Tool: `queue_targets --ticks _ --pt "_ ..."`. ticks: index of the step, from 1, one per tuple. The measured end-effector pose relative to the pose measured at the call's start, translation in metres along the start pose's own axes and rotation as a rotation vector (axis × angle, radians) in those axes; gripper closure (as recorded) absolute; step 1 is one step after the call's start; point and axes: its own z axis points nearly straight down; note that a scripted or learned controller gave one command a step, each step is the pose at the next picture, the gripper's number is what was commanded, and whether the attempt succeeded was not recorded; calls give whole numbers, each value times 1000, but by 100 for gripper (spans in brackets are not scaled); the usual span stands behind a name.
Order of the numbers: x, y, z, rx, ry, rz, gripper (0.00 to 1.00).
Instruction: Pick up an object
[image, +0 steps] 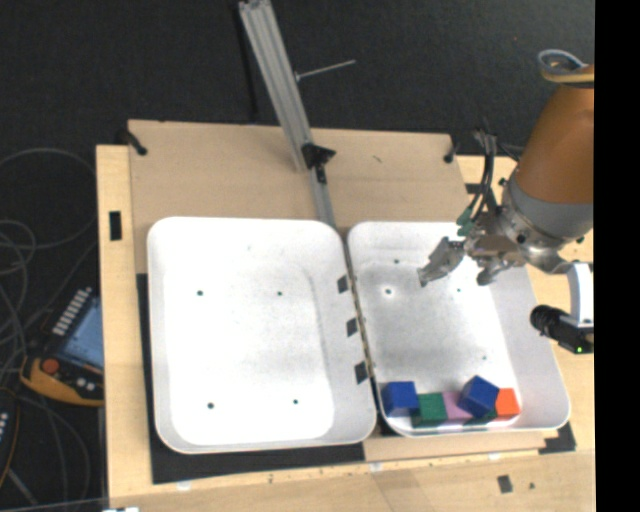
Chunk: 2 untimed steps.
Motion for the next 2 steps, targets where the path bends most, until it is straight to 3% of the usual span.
queue_targets --ticks 1,2 --pt "-38 30 176 9 -1 -8 0" --pt "3 8 60 -4 0 -15 0"
